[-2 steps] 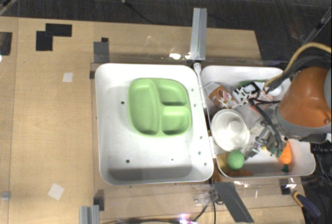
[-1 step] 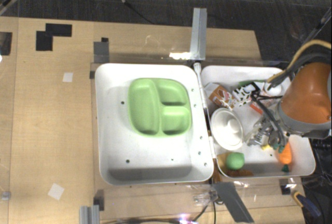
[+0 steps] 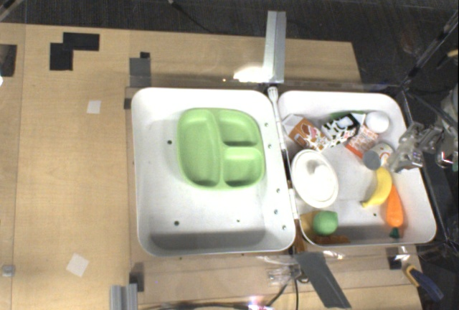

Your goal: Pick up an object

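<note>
The claw [image 3: 414, 147] sits at the right rim of the right bin [image 3: 414, 229], over its far right part; whether it is open or closed I cannot tell, and nothing can be made out in its grip. Just to its left, in the bin, lie a small grey round piece [image 3: 371, 158] and a red-and-white carton [image 3: 361, 140]. A little nearer than the claw lies a yellow banana [image 3: 379, 189], curved, and touching the banana's right side is an orange carrot [image 3: 394, 209] with a green tip at its near end. Further left in the same bin are a white bowl [image 3: 315, 176], a green ball [image 3: 325, 222] near the bin's near wall, a brown-and-white packet [image 3: 305, 133], a black-and-white patterned item [image 3: 337, 129] and a white round lid-like piece [image 3: 377, 121] at the far side.

The left bin [image 3: 154, 179] holds a light green divided tray [image 3: 219, 147], well apart from the claw.

Only the metallic wrist end of the arm [image 3: 434, 143] is seen, reaching in from the right edge across the bin's rim above the worktop [image 3: 64, 179].
</note>
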